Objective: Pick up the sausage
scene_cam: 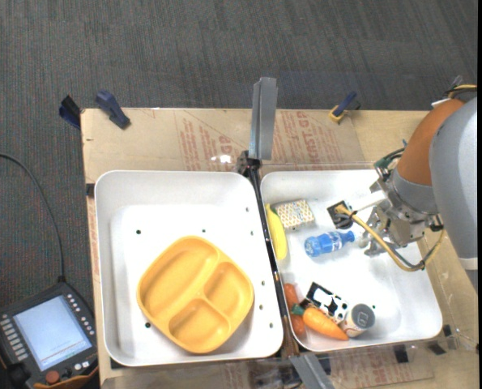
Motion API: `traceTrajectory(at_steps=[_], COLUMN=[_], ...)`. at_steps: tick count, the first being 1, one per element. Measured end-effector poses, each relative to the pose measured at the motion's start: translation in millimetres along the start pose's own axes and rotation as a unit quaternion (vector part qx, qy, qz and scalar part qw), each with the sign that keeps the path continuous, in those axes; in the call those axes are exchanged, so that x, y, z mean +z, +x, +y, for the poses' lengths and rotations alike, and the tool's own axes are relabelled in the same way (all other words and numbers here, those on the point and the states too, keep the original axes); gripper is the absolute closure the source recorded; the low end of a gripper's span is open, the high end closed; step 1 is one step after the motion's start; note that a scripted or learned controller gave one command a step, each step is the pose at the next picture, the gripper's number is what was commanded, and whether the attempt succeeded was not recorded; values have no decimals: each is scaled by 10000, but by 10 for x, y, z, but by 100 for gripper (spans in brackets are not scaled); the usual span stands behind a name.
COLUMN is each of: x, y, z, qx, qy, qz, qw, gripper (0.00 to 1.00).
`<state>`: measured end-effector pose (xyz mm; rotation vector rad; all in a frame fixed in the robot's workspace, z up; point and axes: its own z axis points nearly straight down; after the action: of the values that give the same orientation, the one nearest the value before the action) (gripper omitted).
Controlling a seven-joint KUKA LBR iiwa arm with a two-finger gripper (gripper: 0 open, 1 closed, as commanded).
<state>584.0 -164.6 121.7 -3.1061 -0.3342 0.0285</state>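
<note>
While near the bottle (330, 243), fingers (376, 245) unclear.

There are two white bins: the left bin (111, 217) and the right bin (419, 298). The left bin holds one yellow divided plate (195, 293). The right bin holds one blue water bottle (330, 243), one banana (277, 233), one carrot (325, 324), one patterned sponge (294, 213) and one black-and-white box (327, 300).
</note>
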Motion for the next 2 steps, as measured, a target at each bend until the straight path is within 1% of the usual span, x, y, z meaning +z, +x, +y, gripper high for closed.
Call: traceTrajectory(at_steps=[1,2], x=[390,-1079], y=[-651,-215], z=[-566,-1173], qx=[-256,-417], qy=[-63,-87], qz=[40,62], qw=[9996,9991], gripper=[100,100])
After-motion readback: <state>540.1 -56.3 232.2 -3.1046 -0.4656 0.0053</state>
